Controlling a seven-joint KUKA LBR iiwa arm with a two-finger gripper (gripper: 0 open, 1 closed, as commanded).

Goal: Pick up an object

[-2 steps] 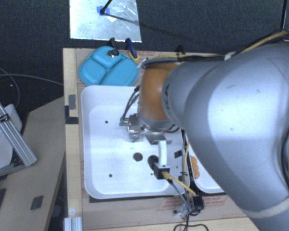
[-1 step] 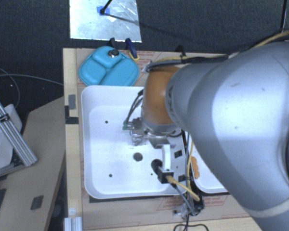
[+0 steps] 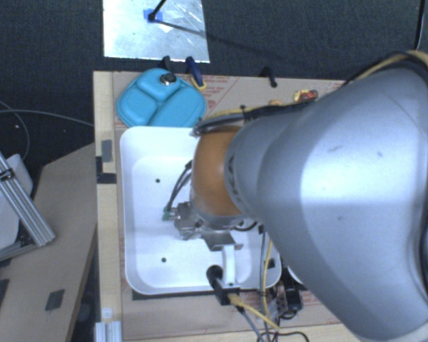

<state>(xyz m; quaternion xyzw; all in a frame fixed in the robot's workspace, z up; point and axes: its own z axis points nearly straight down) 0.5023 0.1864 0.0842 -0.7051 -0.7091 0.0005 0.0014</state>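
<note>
My arm, grey with an orange band, reaches in from the right and covers most of the bench. Its wrist hangs low over the middle of the left white bin. The gripper sits under the wrist, just above the bin floor, and its tips are hidden by the wrist body. No loose object shows on the bare part of the bin floor, apart from two small dark dots. The right bin is hidden beneath the arm.
A light blue moulded plastic piece lies on the bench behind the left bin, touching its far rim. A shiny sheet lies on the dark floor beyond. An aluminium frame stands at the left.
</note>
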